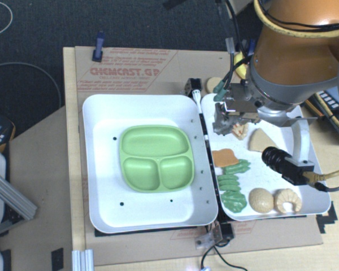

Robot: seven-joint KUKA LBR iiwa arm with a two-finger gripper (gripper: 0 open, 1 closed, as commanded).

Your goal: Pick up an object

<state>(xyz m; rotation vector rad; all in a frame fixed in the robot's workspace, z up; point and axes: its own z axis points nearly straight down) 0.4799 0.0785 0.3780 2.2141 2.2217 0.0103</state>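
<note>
while the gripper (226,124) hung low over the 11 o'clock corner of the right bin (254,176), its own body hid the tip. i could not tell how far open it was, and nothing could be seen in its hold. a small pale piece (239,130) with an orange edge lay just beside it at its 3 o'clock and looked the likeliest target. it seemed a light, hard plastic toy, smooth and apt to skid, so a pinch across its narrow middle would probably suit best. a pale wedge (261,139) lay further toward 3 o'clock, an orange slab (224,157) at 6 o'clock, green pods (233,185) beyond that, and tan rolls (260,200) near the bin's 5 o'clock edge. a green divided plate (156,157) sat in the left bin (101,168).
</note>
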